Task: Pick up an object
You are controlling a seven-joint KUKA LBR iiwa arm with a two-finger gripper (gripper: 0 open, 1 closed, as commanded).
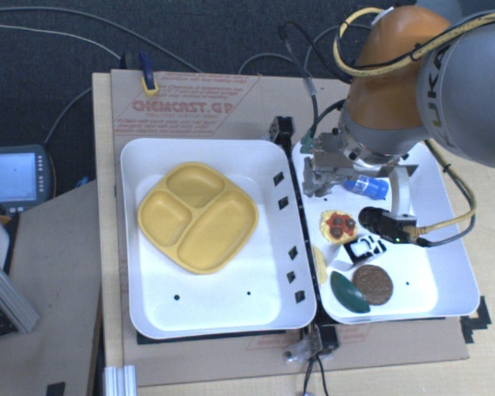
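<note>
1. Over the right bin [454, 291], the pincer [323, 178] hangs low near its left wall; its state cannot be told.
2. Candidate objects lie just near of it: blue bottle [368, 187], pizza toy [338, 225], brown disc [372, 284].
3. Nothing visibly grasped; pick-up outstanding.

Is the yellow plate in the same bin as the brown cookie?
No, the yellow plate lies in the left bin, while the brown cookie sits in the right bin.

Yellow tray [197, 216] in left bin [148, 304], toward far edge. Gripper [320, 176] over right bin's [454, 291] far-left corner. Blue item [368, 187], pizza toy [338, 225], brown disc [372, 284], green piece [346, 292] along left edge.
</note>
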